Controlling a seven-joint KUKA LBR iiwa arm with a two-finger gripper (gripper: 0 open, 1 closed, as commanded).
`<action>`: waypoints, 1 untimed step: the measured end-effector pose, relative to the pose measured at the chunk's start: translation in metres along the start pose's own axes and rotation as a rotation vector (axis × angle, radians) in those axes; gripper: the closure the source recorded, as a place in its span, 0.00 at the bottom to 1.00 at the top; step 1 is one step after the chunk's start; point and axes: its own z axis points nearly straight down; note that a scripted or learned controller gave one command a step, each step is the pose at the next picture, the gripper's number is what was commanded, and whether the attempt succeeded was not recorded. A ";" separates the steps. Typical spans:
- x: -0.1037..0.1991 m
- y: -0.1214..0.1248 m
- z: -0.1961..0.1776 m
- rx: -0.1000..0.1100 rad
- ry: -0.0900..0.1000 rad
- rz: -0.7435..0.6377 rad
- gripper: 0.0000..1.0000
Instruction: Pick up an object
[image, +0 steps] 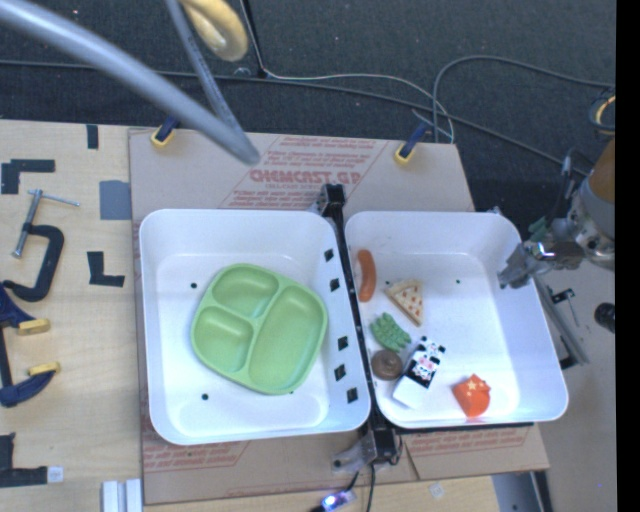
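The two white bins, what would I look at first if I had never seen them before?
Probably the big green divided plate, which lies alone in the left bin. Next come the small toys in the right bin: a sausage by the middle wall, a wedge-shaped piece, and an orange-red toy near the front. The gripper sits at that bin's right edge.

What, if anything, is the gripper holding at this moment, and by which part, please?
Nothing can be seen in the gripper: it sits at the right bin's far right rim, apart from the toys on the bin floor.
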 end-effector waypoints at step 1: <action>0.050 0.014 0.012 0.003 0.001 -0.002 1.00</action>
